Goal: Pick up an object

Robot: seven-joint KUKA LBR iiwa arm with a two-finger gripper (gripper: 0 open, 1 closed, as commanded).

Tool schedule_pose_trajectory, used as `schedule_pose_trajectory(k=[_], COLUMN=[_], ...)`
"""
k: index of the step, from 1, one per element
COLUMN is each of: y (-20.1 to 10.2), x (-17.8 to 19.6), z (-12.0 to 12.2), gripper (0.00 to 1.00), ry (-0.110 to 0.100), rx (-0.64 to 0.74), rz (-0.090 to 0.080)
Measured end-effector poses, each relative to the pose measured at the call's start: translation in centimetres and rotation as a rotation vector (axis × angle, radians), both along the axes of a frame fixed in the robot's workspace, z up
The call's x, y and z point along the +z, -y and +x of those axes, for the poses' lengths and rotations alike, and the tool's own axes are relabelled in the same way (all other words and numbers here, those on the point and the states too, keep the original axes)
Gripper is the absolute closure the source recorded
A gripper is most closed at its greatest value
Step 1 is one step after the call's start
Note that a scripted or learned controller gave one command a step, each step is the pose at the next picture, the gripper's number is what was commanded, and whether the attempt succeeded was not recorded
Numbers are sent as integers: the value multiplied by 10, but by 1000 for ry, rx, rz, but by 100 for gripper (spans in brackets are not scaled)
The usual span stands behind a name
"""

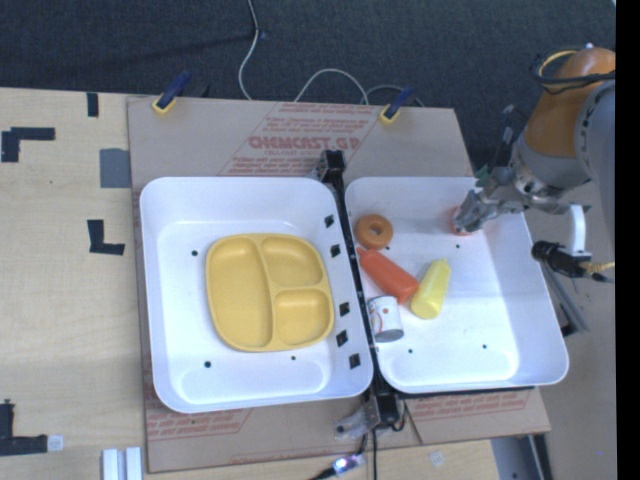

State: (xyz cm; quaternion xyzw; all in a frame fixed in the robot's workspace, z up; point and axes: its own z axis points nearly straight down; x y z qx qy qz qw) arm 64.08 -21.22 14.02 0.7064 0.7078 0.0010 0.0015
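Observation:
The right bin [520, 358] holds an orange doughnut-shaped ring [374, 231], an orange carrot-like piece [388, 275], a yellow cylinder [431, 288] and a small white can [384, 319], all in its left half. My gripper [468, 218] hangs over the bin's upper right part, well to the right of the ring. A bit of red shows at its tip. The fingers are too small and blurred to read. In the left bin [165, 268] lies a yellow divided plate [268, 290].
Both bins rest on a cardboard sheet [300, 133] held by yellow and blue clamps [172, 91]. A black divider with clips [345, 268] runs between the bins. A white cable [330, 76] loops at the back. The arm's grey and orange body [565, 118] stands at the right.

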Motion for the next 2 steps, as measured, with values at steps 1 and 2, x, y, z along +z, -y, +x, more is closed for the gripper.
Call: schedule_pose_trajectory(k=[1, 2], y=[-1, -5], x=[64, 128], z=[4, 3], gripper=[100, 100], ry=[2, 3], rx=[0, 0], rz=[-1, -2])
